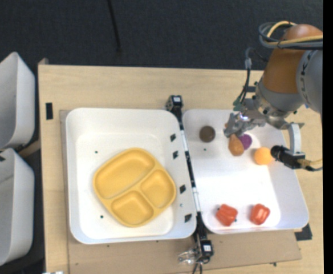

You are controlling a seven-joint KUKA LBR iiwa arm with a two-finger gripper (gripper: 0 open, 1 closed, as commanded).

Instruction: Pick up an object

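The right bin (243,198) holds several small objects. A brown ball (207,133) lies near its back left. An orange-brown piece (236,146) and a purple piece (245,141) sit together right below my gripper (238,128). An orange ball (263,156) lies to their right. Two red pieces (226,214) (260,213) rest near the front edge. My gripper hangs low over the orange-brown and purple pieces; the wrist hides its fingers.
The left bin (81,153) holds a yellow divided plate (134,186). A divider with black clips (185,158) runs between the bins. The arm's orange band (286,61) rises over the right bin's back right corner. A black cable end (286,156) hangs beside the orange ball.
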